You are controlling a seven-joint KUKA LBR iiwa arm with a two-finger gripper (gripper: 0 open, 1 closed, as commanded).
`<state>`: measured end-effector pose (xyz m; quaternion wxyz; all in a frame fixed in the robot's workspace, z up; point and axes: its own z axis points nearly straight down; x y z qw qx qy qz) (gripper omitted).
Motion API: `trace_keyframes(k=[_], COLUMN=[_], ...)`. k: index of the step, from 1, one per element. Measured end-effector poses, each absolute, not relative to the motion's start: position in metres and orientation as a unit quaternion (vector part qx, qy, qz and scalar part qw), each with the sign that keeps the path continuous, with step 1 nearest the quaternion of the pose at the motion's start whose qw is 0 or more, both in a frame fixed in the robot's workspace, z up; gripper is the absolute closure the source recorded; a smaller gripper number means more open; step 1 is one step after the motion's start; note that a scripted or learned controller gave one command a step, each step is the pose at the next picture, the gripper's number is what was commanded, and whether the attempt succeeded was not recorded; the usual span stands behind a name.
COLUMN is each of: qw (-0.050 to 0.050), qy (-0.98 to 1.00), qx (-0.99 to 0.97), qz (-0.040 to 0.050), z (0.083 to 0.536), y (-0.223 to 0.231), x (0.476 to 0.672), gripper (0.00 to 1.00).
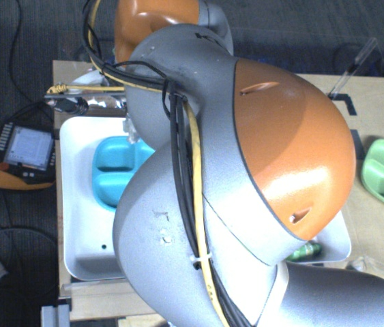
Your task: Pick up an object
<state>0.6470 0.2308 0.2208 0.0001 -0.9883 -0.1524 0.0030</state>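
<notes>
Lying in the white bin [76,203], blue container [113,172]; tool state indiscernible

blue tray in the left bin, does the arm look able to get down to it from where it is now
Probably yes. The arm hangs right over the white bin, and the blue tray lies open beside it with nothing on top; where the tool sits is hidden.

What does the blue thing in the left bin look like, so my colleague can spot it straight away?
Start at the left white bin, beside the big grey and orange arm. The light blue two-compartment container lies in the bin's upper half, its right side hidden under the arm. It is the one bright turquoise item on the white floor, unlike the small green object at the arm's lower right.
</notes>
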Motion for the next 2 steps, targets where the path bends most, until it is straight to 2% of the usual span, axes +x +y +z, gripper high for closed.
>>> trace_keyframes(k=[2], qw=[-0.003], qy=[-0.231], qx=[-0.973], qz=[0.0022], z=[0.234], y=[0.231], x=[0.617], gripper=[1.00])
